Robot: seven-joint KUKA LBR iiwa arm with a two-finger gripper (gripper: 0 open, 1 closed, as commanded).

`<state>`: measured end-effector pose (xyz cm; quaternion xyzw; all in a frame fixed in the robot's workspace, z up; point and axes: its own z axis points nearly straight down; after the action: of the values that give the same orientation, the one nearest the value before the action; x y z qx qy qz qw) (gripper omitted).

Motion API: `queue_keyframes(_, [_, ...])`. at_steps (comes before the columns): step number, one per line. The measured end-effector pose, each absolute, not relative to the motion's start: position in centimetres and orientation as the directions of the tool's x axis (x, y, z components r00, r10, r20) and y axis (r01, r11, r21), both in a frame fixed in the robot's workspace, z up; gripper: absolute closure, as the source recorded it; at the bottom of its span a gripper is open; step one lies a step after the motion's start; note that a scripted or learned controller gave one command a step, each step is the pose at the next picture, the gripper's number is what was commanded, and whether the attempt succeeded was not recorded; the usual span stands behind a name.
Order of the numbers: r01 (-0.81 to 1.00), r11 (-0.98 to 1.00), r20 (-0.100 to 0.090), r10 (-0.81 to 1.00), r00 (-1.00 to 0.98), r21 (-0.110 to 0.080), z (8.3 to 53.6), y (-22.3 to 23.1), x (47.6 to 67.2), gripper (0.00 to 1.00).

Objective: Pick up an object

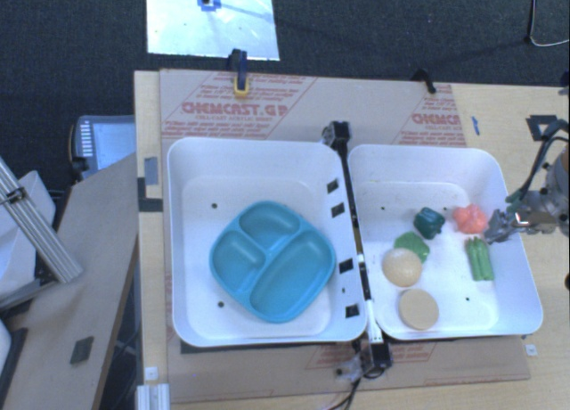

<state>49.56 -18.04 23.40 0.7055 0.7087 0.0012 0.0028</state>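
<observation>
The right bin [508, 190] holds several small items: a dark teal piece [429, 221], an orange-red piece [470, 218], a long green vegetable shape [480, 259], a light green piece [412, 244], a cream ball [402, 266] and a tan disc [418, 308]. My gripper [497, 227] reaches in from the right edge, low over the bin's right side. Its tip is just right of the orange-red piece and above the top end of the long green shape. Nothing visibly sits in it.
The left bin [196, 176] carries a blue divided plate [272, 261]. A black-clipped divider [349, 221] runs between the bins. Cardboard [267, 105] lies under both, with a yellow clamp [241, 83] at the back.
</observation>
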Motion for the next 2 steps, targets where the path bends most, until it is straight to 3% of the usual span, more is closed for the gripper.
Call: queue_keyframes(2, [1.000, 0.009, 0.000, 1.000, -0.009, 0.003, 23.4, -8.3, 52.8, 1.00])
